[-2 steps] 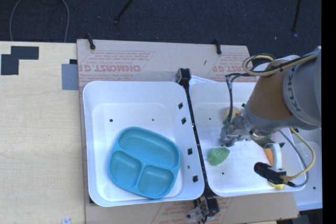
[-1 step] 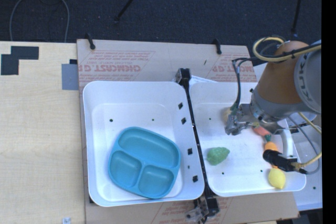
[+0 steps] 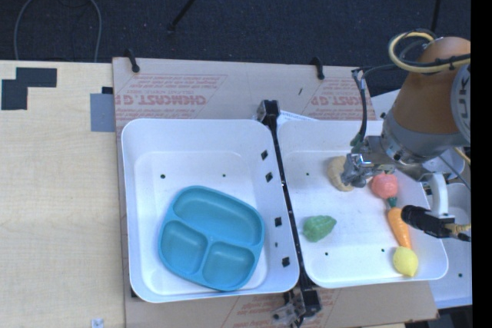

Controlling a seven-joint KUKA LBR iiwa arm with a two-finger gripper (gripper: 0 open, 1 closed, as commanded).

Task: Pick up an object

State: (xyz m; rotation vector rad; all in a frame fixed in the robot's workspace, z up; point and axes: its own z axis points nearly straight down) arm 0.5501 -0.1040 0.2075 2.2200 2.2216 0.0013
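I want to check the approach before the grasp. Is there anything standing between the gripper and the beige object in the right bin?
Nothing visible stands between them. The gripper is directly at the beige object, over its right side. The pink ball and the carrot lie on the gripper's other side, and the green piece lies lower in the right bin.

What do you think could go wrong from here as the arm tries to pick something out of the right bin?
The gripper sits low over a tan object with a pink ball close beside it, so it may nudge the ball or close on neither. The carrot and lemon lie near the bin's right wall, under a black part of the arm, and could get bumped.
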